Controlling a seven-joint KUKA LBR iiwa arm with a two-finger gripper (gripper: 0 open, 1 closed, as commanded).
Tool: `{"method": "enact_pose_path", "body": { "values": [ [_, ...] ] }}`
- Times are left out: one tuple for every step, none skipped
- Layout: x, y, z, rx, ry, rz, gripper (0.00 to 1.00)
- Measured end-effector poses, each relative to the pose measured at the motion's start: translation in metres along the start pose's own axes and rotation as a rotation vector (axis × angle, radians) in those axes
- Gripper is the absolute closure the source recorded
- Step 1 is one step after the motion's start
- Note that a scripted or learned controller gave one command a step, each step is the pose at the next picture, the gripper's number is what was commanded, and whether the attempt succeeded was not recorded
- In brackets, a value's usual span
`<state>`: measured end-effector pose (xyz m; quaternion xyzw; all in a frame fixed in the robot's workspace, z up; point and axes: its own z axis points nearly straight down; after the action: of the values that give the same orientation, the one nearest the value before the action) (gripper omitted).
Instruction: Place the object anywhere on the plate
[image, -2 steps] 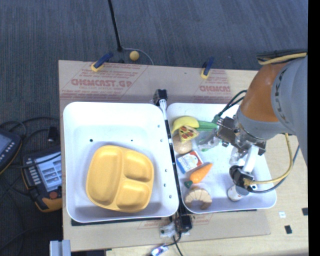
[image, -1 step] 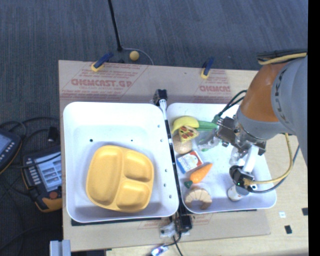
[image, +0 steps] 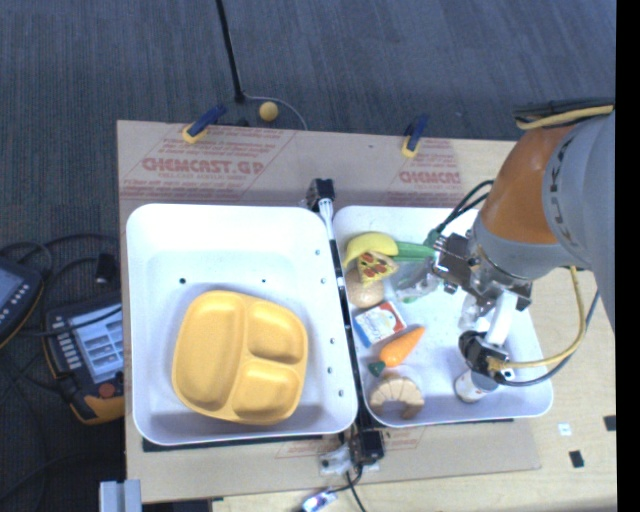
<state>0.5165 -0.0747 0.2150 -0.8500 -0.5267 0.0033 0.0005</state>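
Plate (image: 240, 355), yellow, lies in the left bin (image: 160, 260). The right bin (image: 525, 390) holds toy foods: banana (image: 370, 243), carrot (image: 400, 346), bread (image: 398, 393). The tool (image: 445, 262) hovers there beside a green piece (image: 410, 248); whether it is released or clenched I cannot tell. I judge picking is in hand; next it needs a firm grasp, then carrying leftward.
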Motion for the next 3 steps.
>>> {"method": "enact_pose_path", "body": {
  "values": [
    [0.0000,0.0000,0.0000,0.000,0.000,0.000,0.00],
    [0.0000,0.0000,0.0000,0.000,0.000,0.000,0.00],
    [0.0000,0.0000,0.0000,0.000,0.000,0.000,0.00]
  ]
}}
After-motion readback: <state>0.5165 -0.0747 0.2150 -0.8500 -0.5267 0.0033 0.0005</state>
